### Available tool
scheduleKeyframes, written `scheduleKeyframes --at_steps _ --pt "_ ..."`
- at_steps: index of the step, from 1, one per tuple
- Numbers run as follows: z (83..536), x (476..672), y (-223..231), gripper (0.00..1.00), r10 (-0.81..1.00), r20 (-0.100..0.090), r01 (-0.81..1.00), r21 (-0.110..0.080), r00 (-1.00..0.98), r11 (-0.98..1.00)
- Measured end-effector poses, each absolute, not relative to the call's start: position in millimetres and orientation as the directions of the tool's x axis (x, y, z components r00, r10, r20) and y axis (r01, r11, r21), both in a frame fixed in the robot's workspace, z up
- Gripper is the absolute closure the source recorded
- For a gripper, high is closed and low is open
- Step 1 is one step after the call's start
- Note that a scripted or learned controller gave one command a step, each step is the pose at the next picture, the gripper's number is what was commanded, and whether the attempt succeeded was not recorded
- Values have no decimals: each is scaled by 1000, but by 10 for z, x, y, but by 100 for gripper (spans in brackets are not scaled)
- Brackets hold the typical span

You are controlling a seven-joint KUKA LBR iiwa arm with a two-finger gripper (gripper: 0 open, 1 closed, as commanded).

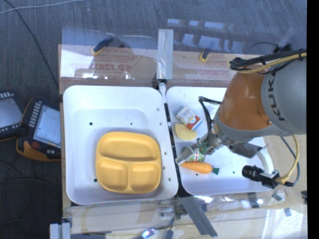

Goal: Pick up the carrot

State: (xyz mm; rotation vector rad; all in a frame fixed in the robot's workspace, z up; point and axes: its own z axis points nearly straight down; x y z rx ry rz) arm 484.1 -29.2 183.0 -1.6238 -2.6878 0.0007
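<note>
We see the grey KUKA arm [279, 98] reaching in from the right, its orange band above the right bin [234, 180]. Beside it sits the left bin [79, 108], which holds a yellow divided tray [129, 162] with three compartments. On the floor to the left lies a teach pendant [42, 128]. In the right bin, the gripper [207, 146] hangs low over a clutter of small items; we cannot tell how its pincer stands. Just left of it lie a small red-and-white carton [188, 117], a pale yellow round slice [183, 132] and a green-and-white item [192, 156]. The carrot [198, 168] lies flat on the bin floor, just below the gripper, orange body pointing left, green top to the right.
</note>
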Motion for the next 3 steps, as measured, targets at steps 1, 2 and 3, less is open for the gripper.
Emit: scheduleKeyframes --at_steps 1,2,3 --pt "909 4881 -1074 0 840 -11 840 10 -543 543" --pt "909 4890 -1194 0 804 -7 803 12 -595 595" --pt "1026 4912 -1182 100 803 -9 803 17 -596 596"
